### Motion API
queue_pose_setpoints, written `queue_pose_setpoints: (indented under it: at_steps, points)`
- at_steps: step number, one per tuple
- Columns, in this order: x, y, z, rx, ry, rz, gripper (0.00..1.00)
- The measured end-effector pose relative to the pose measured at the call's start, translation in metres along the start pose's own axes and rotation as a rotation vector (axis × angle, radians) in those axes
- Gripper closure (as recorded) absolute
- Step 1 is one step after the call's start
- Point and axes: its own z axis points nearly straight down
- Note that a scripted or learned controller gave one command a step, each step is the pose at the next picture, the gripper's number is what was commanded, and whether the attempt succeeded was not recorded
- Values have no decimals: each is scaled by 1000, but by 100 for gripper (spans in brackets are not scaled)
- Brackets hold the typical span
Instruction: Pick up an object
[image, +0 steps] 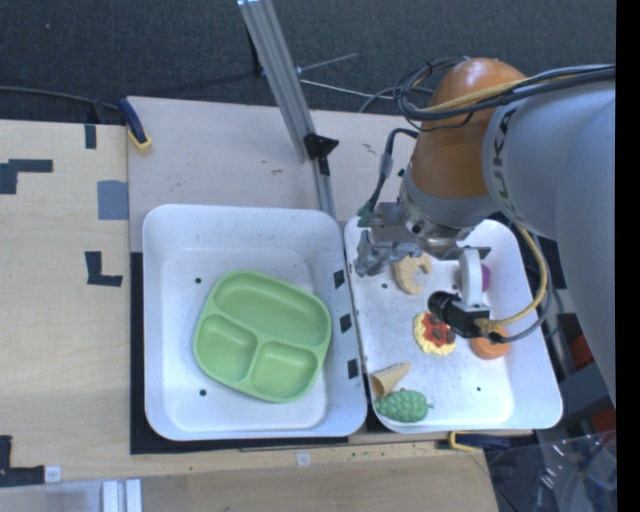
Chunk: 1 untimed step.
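Toys (436, 334) in right bin (500, 408)

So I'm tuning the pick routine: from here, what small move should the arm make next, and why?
Probably a short drop straight down. The gripper hangs at the upper left of the right bin, with the tan piece just beside it and nothing seen between its fingers. A slight shift toward that piece first may help, since the pizza slice and ice cream cone lie farther off.
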Motion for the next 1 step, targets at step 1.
queue_pose_setpoints:
  at_steps: [1]
  points:
    - [50,8,16,2,-2,2,100]
